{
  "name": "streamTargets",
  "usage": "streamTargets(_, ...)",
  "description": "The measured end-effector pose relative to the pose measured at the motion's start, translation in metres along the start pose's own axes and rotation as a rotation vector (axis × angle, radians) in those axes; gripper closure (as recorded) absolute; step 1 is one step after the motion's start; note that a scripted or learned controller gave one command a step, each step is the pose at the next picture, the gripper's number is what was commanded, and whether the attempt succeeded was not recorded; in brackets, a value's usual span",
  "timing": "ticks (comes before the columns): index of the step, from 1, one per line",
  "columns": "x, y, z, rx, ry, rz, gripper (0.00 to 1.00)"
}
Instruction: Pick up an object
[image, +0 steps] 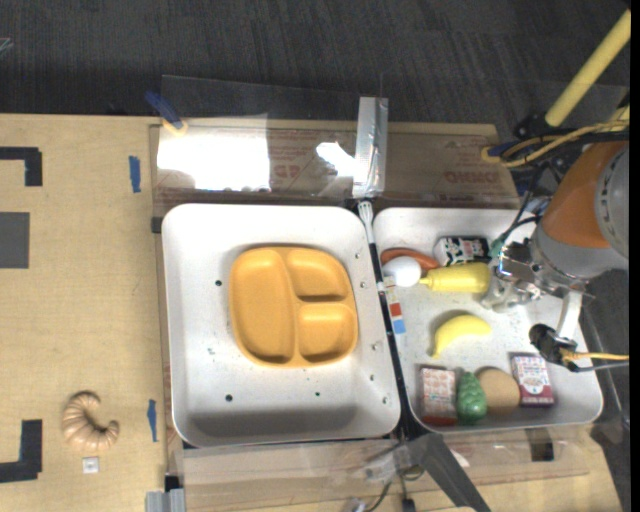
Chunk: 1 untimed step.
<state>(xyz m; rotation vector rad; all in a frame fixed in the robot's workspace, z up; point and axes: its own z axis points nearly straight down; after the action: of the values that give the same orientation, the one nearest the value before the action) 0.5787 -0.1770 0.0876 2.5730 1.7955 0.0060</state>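
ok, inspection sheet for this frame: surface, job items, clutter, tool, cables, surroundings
Surface: two white bins, left bin and right bin, on a cardboard-covered bench.
Job's things: in the right bin, banana, mustard bottle, white ball, milk carton, two small boxes, green item, potato.
Clutter: yellow divided tray in the left bin; croissant on the bench outside the bins.
Tool: tool low at the mustard bottle's right end; finger state unclear.
Cables: yellow and black leads top right.
Surroundings: dark floor.
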Motion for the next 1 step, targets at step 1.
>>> streamTargets(1,-0.0563,-0.0443,0.0001,0.003,-0.001,0.183,1.0)
